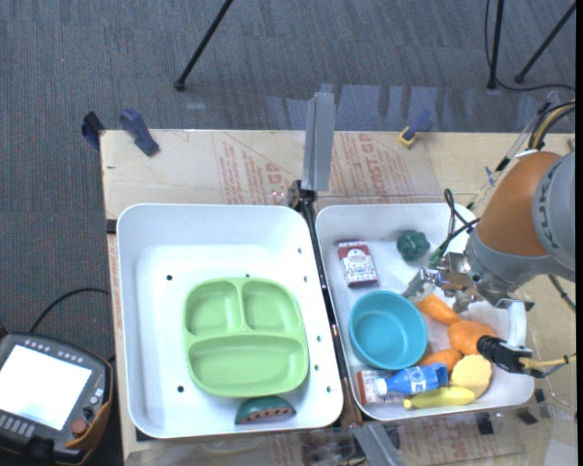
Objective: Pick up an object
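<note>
Several small things crowd the right bin (pixel 389 214), and no single one is between the gripper's fingers. Closest to the gripper (pixel 445 278) is an orange carrot (pixel 435 309), long and tapered, lying just right of the blue bowl (pixel 388 329). Right of the bowl, past the carrot, sit a rounder orange piece (pixel 469 336) and a pale yellow lump (pixel 472 372). Below the bowl lies a bottle (pixel 400 383) with a red cap and blue label, on its side, and a banana (pixel 438 397) lies along the bin's near wall just beside it. Above the bowl rests a small red box (pixel 358 263), and up and to the right of the bowl a dark green piece (pixel 414 245). The gripper hangs low over the bin, just above and right of the bowl; whether it is wide or narrow cannot be told.

Left of the bowl, the left bin (pixel 155 231) holds a green divided plate (pixel 245 337), with a dark teal slice (pixel 265 411) by its near edge.
</note>
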You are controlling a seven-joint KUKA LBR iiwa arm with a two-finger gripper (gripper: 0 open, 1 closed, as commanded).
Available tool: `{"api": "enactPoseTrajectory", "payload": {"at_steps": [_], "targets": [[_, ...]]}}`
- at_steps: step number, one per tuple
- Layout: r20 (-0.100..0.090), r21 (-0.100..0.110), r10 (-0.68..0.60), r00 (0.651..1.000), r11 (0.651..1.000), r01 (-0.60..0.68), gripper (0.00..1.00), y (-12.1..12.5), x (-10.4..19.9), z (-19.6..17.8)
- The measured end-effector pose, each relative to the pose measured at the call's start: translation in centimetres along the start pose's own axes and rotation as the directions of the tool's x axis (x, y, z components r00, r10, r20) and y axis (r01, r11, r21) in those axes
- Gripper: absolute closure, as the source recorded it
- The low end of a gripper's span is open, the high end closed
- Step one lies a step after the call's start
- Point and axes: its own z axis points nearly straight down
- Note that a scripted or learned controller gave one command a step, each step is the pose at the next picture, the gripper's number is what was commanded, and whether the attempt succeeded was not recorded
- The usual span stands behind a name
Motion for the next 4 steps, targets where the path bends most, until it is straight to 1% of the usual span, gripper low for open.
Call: {"api": "enactPoseTrajectory", "payload": {"at_steps": [1,2,3,4], "targets": [[-0.002,0.003,-0.002,1.000,1.000,0.002,1.00,0.0,0.1,-0.9],[-0.005,0.006,-0.003,1.000,1.000,0.003,1.00,0.0,0.1,-1.8],[0.001,0.004,0.159,0.987,0.987,-0.159,1.00,0.3,-0.2,0.2],[0.001,-0.012,0.062,0.998,0.998,-0.062,1.00,-0.5,1.9,-15.6]]}}
